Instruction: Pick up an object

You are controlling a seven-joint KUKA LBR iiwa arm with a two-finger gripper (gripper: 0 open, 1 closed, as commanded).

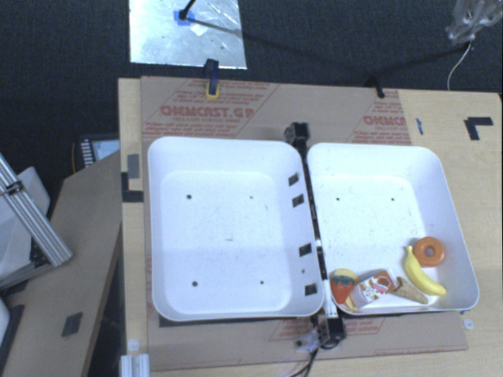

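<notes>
Gripper (475,10): we saw it blurred at the top right, well apart from the bins; grip state we could not tell.
Objects: banana (422,272), orange ring (429,250), tomato-like toy (343,284) and packet (372,287) crowded the right bin (369,171)'s near edge.
Risk: we judged the wall and close neighbours could spoil a grasp.

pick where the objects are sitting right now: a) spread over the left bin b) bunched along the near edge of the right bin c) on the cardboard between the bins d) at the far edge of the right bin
b: the banana, the orange donut and the small items beside them lie together at the near edge of the right bin.
</notes>
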